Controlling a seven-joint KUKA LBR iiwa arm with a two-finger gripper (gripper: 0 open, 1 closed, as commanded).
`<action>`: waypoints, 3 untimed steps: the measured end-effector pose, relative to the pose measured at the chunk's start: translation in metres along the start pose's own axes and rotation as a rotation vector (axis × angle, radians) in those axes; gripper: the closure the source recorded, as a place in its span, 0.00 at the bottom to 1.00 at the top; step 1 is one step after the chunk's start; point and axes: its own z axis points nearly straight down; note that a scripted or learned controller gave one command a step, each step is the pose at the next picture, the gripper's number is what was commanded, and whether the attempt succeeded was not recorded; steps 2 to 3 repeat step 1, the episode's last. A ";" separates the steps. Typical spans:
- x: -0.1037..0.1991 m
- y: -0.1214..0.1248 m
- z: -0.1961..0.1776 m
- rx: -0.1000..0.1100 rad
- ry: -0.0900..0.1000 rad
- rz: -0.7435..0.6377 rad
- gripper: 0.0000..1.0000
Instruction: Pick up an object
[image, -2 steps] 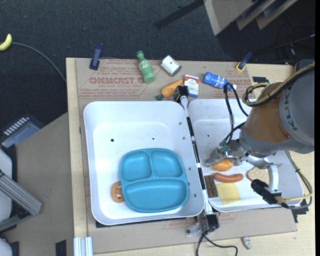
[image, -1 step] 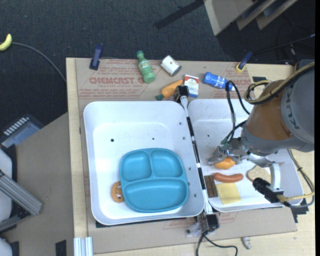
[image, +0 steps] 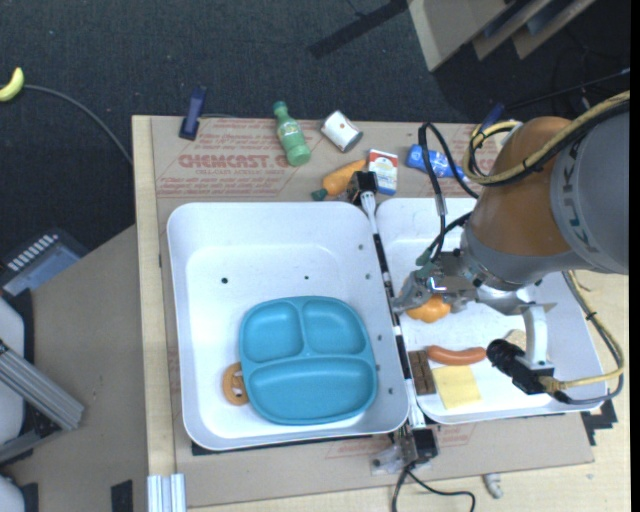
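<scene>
My gripper hangs low over the left part of the right bin, close to the divider between the bins. A small orange object lies right under it, touching or nearly touching the metal tip; I cannot tell whether it is gripped. Further forward in the same bin lie a red-orange sausage, a yellow cheese slice and a brown bar. The left bin holds a blue divided plate with a brown pretzel at its left edge.
On the board behind the bins lie a green bottle, a white can, a small carton, an orange toy, a blue packet and a blue marker. The arm's bulk covers the right bin's back right.
</scene>
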 end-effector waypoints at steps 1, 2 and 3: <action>0.039 0.010 -0.040 0.001 -0.001 0.000 1.00; 0.039 0.010 -0.040 0.001 -0.001 0.000 1.00; 0.039 0.010 -0.040 0.001 -0.001 0.000 1.00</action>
